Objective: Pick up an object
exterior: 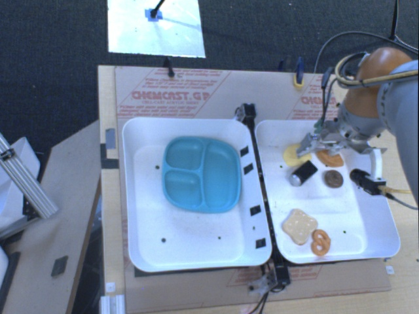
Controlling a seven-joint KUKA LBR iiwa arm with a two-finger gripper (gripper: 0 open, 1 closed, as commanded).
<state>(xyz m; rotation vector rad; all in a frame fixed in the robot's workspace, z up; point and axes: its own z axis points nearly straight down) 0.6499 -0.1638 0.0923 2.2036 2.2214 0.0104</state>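
The right bin (386, 241) holds a black cylinder (304, 173), a yellow disc (292, 154), an orange piece (329, 157), a brown cookie (334, 178), toast (299, 226) and a pretzel (320, 241). The gripper (321, 144) hangs at the bin's upper middle, over the orange piece; whether it grips anything cannot be told. A blue plate (200, 174) lies in the left bin (141, 241), centre frame.

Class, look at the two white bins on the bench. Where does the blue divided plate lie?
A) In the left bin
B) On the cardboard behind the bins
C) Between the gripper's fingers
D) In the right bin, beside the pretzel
A: the blue divided plate lies flat in the left bin, away from the gripper.
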